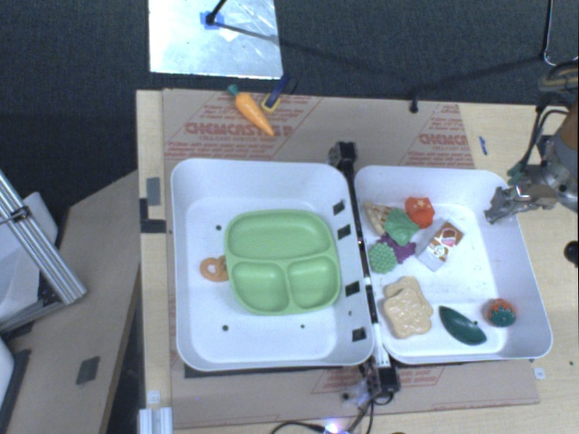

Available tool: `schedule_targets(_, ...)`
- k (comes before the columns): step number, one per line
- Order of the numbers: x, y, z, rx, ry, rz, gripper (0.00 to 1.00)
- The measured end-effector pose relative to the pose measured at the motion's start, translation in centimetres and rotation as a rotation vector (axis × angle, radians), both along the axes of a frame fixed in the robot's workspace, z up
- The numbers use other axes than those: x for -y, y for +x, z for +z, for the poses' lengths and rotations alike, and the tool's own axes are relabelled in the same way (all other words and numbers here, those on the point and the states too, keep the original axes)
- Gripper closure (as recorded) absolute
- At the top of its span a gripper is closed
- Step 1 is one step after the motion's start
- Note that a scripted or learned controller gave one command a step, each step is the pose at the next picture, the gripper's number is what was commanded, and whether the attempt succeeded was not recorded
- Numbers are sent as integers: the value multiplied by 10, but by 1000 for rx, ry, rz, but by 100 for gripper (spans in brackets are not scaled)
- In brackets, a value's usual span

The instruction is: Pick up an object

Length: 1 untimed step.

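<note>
The right bin (pixel 520 269) holds several toy foods: a red tomato (pixel 418 211), a beige wedge (pixel 377 215), a green leafy piece (pixel 401 229), a green bumpy berry (pixel 383 258), a white and red carton (pixel 443 244), a beige toast slice (pixel 406 306), a dark green pod (pixel 463 325) and a small orange and green piece (pixel 500 312). My gripper (pixel 503 206) hangs over the bin's upper right rim, to the right of the tomato and apart from every toy. Nothing shows in its grasp.
In the left bin (pixel 194 242) lie a green divided plate (pixel 280 260) and a small brown pretzel (pixel 214 268) beside it. An orange carrot (pixel 253 113) lies on the board behind the bins. A black divider (pixel 357 242) runs between the bins.
</note>
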State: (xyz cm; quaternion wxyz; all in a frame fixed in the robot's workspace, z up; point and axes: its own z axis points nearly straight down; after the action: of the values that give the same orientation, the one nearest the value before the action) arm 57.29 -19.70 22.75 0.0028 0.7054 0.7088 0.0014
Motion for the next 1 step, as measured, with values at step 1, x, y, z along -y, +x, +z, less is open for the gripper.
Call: schedule_targets(1,-44,-17,-8,-6,3,3,100)
